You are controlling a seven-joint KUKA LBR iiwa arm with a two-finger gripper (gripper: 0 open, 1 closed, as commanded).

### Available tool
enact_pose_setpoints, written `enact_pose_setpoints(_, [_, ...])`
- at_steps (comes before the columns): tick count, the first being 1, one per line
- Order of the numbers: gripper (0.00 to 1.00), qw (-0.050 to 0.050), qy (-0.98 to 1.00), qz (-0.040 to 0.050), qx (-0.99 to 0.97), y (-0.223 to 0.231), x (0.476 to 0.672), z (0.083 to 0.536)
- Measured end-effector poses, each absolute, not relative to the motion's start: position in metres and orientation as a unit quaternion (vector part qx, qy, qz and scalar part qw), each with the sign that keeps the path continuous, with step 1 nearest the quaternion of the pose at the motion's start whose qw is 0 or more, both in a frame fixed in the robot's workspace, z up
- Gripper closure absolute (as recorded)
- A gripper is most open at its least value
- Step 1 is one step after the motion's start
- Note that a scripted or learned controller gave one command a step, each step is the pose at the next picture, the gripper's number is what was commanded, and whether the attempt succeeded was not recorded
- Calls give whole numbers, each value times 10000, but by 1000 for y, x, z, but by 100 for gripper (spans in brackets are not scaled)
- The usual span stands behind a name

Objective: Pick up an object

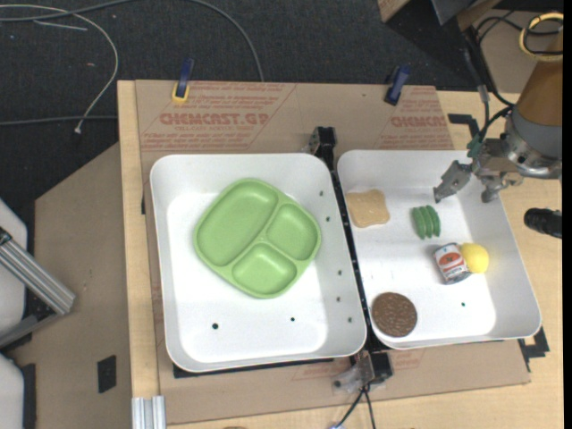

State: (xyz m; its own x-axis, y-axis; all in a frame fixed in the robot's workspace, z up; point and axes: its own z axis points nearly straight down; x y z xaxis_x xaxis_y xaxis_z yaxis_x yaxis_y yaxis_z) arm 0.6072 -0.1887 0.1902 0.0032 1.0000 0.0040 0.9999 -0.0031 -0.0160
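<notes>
Objects to pick from lie in the right bin [509,315], the one nearer the arm. A tan slice of toy bread [367,209] sits by that bin's left wall. To its right is a small green ridged piece [426,222], like a toy vegetable. Below that a small can with a red and white label [451,264] lies on its side, touching a yellow lemon-like ball [475,258] on its right. A brown round cookie-like disc [394,315] rests near the bin's front left corner.

The gripper [475,182] hangs over the upper right part of the right bin, above and to the right of the green piece and apart from it. Its two fingers [450,182] are spread wide with nothing between them. The grey arm [541,123] comes in from the right edge, with its orange band above the wrist.

The left bin [179,320] holds a green divided plate [257,237] with three compartments, tilted slightly and lying near the bin's middle. Both bins rest on a cardboard sheet [268,105] on the tabletop, held at the far edge by two blue clamps [184,79].
</notes>
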Motion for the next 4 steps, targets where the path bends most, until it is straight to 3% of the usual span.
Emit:
enact_pose_setpoints(1, [0,6,-7072,-1,-7070,-188,611,200])
enact_pose_setpoints(3, [0,28,-7072,11,-7070,-186,609,84])
enact_pose_setpoints(4, [100,0,-7073,-7,-7069,-187,611,98])
